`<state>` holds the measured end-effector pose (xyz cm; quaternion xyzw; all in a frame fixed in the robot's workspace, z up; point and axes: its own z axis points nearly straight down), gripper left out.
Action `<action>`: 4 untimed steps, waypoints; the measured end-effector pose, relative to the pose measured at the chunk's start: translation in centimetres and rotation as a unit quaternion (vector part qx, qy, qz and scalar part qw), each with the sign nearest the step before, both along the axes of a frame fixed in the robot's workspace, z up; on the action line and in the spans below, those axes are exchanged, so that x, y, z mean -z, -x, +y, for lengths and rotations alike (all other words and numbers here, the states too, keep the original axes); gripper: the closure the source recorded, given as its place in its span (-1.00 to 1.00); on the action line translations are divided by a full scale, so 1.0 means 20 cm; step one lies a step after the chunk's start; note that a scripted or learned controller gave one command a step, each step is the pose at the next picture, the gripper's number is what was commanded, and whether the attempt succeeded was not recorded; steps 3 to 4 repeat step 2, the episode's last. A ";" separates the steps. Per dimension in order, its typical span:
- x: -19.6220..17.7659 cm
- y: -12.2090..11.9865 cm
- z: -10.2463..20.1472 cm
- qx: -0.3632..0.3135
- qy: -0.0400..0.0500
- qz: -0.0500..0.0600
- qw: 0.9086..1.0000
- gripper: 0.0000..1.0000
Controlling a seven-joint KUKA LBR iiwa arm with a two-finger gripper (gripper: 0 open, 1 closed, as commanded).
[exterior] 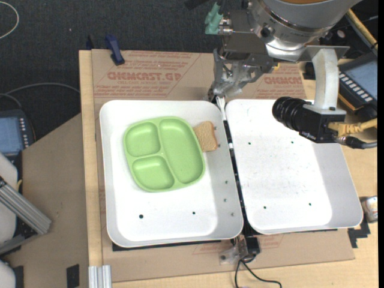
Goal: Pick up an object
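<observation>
Camera view. The end effector [231, 84] hangs at the far edge of the bins, over the seam where the left bin [120, 215] and the right bin [336, 215] meet. Its finger spread cannot be told from this angle, because the wrist body hides most of the mechanism; nothing is seen held in it.

Candidate objects lie on the near-left side of the end effector, both in the left bin. A small tan block [206, 136], resembling a sponge or cracker, sits just below and slightly left of the end effector. It rests against the right rim of a green divided plate [163, 153], which lies farther left and nearer the camera. Whether the block overlaps the plate rim or only touches it cannot be told.

Recommended procedure for the step in hand, given as judgement:

1. Select the tan block as the target. It is the closer item and appears narrow enough for a two-finger grasp.
2. Translate the end effector toward the near-left until centred over the block.
3. Align the fingers across the shorter side of the block, so that neither finger lands on the plate rim.
4. Descend vertically, close, then lift straight up.

Caution: the block lies near the bin's right wall. A slanted approach risks contact with the wall or may push the block under the plate edge.
</observation>
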<state>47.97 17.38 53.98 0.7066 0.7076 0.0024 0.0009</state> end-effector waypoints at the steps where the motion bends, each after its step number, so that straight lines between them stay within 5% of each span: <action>1: 0.76 0.01 -0.13 0.003 0.004 0.012 1.000 1.00; 2: 0.58 0.00 -0.10 0.000 0.000 0.000 1.000 1.00; 4: 0.58 0.00 -0.10 0.000 0.000 0.000 1.000 1.00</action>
